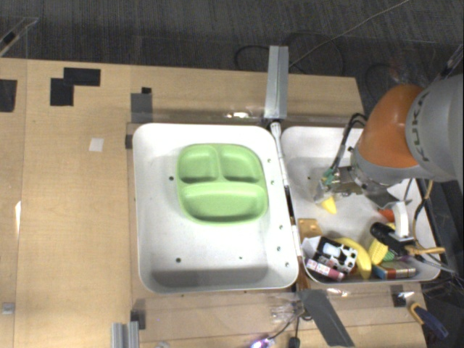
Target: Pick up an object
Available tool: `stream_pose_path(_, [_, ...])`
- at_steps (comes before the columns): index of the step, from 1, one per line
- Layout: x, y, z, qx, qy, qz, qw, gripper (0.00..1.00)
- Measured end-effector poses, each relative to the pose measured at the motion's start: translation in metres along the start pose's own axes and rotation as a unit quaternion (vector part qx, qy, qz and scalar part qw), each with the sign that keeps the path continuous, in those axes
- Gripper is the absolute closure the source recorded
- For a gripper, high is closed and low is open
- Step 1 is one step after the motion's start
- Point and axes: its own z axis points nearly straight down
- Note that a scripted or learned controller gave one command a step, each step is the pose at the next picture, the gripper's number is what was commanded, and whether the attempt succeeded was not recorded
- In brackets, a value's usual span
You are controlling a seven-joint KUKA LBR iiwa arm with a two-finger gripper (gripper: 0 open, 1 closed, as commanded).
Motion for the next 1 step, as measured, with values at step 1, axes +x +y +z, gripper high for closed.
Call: stream_pose_path(1, [0.0273,-0.0438,-0.0826,0.008,-0.001,-0.035,0.9994,1.0])
